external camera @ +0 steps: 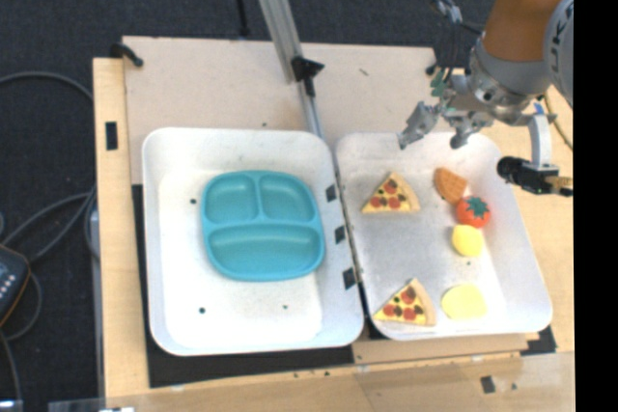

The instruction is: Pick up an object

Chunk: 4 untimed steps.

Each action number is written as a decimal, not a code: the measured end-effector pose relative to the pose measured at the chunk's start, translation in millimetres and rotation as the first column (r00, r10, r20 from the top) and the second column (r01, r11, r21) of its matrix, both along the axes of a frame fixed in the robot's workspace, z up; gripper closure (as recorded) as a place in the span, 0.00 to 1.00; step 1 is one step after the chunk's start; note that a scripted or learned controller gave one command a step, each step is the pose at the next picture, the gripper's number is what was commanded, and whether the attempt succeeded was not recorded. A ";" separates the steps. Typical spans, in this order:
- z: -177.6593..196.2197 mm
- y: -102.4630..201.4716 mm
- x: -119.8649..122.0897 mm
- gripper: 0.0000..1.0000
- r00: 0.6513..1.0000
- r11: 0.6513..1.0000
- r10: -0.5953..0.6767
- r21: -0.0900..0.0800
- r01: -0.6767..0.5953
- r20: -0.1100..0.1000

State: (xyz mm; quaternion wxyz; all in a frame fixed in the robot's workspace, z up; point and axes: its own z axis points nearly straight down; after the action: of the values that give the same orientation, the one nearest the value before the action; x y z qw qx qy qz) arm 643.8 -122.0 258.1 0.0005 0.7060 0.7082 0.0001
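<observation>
The right bin [512,304] holds several toy foods. A pizza slice [391,195] lies near its upper left and a second pizza slice [407,304] near its front edge. An orange bread piece [450,183], a red tomato [473,211], a yellow lemon [467,241] and a flat yellow disc [464,302] run down its right side. My gripper [439,132] hangs over the bin's far edge, above and just behind the bread piece. Its fingers are open and spread, with nothing between them.
The left bin [169,304] holds a teal divided plate [261,225]. A slanted metal post [280,14] rises from the back of the bench between the bins. A black fitting [529,174] sticks out by the right bin's far right corner.
</observation>
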 end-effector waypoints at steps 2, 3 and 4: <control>-48.9 -2.9 8.7 0.00 1.000 1.000 -0.002 -0.001 0.002 -0.005; -100.1 5.6 6.9 0.00 1.000 1.000 0.000 -0.001 0.000 -0.005; -152.6 4.3 6.3 0.00 1.000 1.000 -0.002 -0.002 0.002 -0.004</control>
State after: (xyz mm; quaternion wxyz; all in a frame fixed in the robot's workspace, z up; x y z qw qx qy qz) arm 650.1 -117.8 105.5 -0.0001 0.7068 0.7074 -0.0017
